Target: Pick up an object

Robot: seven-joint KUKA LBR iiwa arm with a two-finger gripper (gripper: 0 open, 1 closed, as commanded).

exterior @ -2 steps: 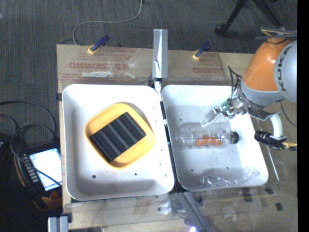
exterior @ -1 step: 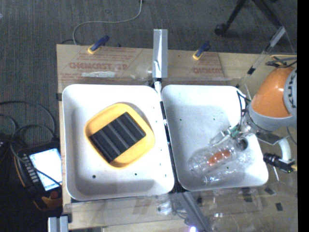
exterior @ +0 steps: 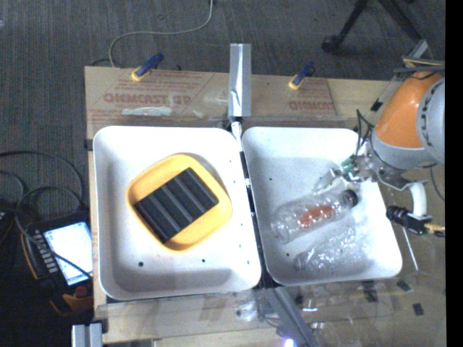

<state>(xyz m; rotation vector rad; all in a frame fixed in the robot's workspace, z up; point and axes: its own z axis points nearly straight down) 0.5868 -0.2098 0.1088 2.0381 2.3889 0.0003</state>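
Clear crinkled plastic marks the task's thing: a transparent plastic bottle with an orange label (exterior: 314,214) is seen lying on its side in the right shallow white bin (exterior: 289,157), its dark cap end pointing toward the upper right. Just below it, a crumpled clear plastic bag (exterior: 329,250) is laid near the bin's lower right corner, close to the bottle. The grey arm with its orange band (exterior: 406,118) is seen reaching in from the right, and the gripper (exterior: 354,166) is placed low over the right bin's upper right part, just beside the bottle's cap end. Whether the claw is apart or together cannot be told. In the left shallow white bin (exterior: 116,266), a yellow rounded-square tray with a black ribbed insert (exterior: 179,201) is seen resting tilted near the middle.
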